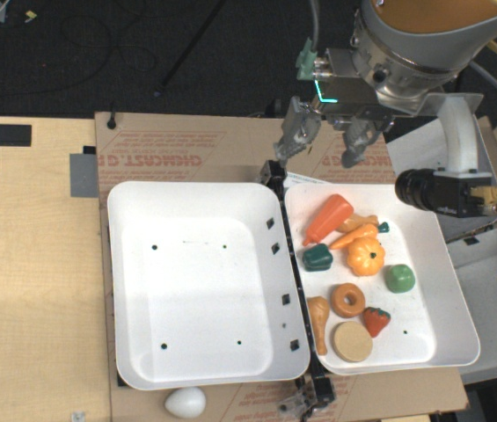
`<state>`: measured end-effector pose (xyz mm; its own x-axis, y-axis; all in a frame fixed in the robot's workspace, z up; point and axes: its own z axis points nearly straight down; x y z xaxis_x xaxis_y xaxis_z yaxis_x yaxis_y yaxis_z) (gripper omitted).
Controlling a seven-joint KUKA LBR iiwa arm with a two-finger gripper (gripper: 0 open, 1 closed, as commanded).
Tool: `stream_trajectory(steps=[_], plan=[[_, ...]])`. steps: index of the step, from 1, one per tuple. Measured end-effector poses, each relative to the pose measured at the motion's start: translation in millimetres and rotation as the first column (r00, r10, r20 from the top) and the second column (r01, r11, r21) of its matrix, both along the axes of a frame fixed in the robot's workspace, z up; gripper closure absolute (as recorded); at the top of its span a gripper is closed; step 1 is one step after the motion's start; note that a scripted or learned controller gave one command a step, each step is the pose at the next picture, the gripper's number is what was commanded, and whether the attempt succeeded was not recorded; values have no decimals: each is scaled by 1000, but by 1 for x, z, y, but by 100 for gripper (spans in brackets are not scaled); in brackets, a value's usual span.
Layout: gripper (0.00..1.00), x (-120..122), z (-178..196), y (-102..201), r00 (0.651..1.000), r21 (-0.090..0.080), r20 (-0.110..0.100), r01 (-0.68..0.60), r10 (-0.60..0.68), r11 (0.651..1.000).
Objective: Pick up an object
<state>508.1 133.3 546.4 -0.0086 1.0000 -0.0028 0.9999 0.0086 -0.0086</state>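
My gripper (323, 143) hangs above the far edge of the right bin (442, 262), its two fingers spread apart with nothing between them. Below it in the right bin lie toy foods: a red-orange pepper (328, 217), a carrot (356, 233), a dark green piece (317, 257), an orange pumpkin (365, 257), a green apple (399, 278), a brown doughnut (348, 300), a strawberry (376, 321), a tan round cookie (352, 342) and a tan bread stick (319, 322). The pepper lies closest to the fingers.
The left bin (142, 323) sits beside the right one, sharing a black-clipped divider (285, 262). A white egg (185, 403) rests on the cardboard in front of the left bin. A black cylinder (437, 192) juts in at the right.
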Motion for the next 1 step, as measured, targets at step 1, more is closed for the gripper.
stream_trajectory(steps=[1], plan=[[100,0,10,1,1000,-1,-3,-5,5,1000]])
